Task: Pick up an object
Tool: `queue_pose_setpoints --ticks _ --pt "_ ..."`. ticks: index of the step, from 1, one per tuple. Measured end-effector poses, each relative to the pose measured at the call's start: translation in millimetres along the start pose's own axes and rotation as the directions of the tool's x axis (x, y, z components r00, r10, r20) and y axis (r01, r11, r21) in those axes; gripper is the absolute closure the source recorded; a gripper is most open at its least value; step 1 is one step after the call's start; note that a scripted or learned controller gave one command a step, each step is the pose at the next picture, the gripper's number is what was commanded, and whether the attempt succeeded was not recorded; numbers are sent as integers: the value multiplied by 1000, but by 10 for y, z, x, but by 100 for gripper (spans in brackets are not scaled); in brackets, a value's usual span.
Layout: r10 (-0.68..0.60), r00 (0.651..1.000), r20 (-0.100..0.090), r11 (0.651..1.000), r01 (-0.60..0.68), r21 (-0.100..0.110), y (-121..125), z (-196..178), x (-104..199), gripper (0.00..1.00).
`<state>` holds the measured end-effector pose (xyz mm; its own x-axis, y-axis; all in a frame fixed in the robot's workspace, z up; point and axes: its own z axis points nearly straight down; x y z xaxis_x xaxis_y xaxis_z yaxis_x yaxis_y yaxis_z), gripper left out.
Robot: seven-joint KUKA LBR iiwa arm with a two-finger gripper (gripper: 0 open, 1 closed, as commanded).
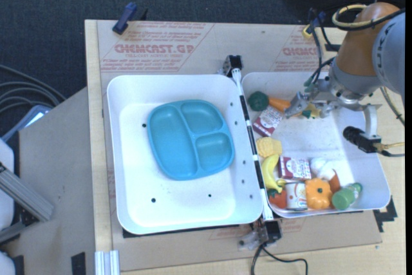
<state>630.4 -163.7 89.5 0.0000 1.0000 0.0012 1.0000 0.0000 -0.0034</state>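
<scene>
- Gripper (308,107) first: we see it low in the right bin (360,199), at that bin's far end, hanging from the grey arm (360,67) with its orange band, which comes in from the right edge of the view.
- We cannot tell how it is set, because the tip is small and blurred against the toys under it.
- We take the right bin as our landmark for everything else.
- Just beside the tip, toward the bin's far left corner, we see an orange carrot (279,102) and a dark green round toy (258,100), lying close to each other.
- Nearer along the bin's left wall we see a small red and white packet (268,119), then a yellow corn cob (268,147), then a banana (270,173).
- At the near end of the bin we see a crowded heap: a red and white carton (296,169), a tin can (295,196), an orange pumpkin-shaped toy (318,193), a white rounded piece (324,169) and a green piece (346,197) at the near right corner.
- We see bare white floor in the middle of the bin, between the tip and that heap.
- Left of the right bin, touching it along a black hinge strip (246,132), we see the left bin (129,203), which holds a blue divided tray (190,138) with three compartments.
- Both bins sit on a cardboard sheet (161,42) printed with red lettering.
</scene>
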Motion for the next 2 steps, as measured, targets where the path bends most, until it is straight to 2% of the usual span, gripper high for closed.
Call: queue_pose_setpoints --ticks 1,2 --pt "0 1000 1 1000 0 -3 10 -111 1 100" --pt "0 1000 0 1000 0 -3 10 -109 1 0"
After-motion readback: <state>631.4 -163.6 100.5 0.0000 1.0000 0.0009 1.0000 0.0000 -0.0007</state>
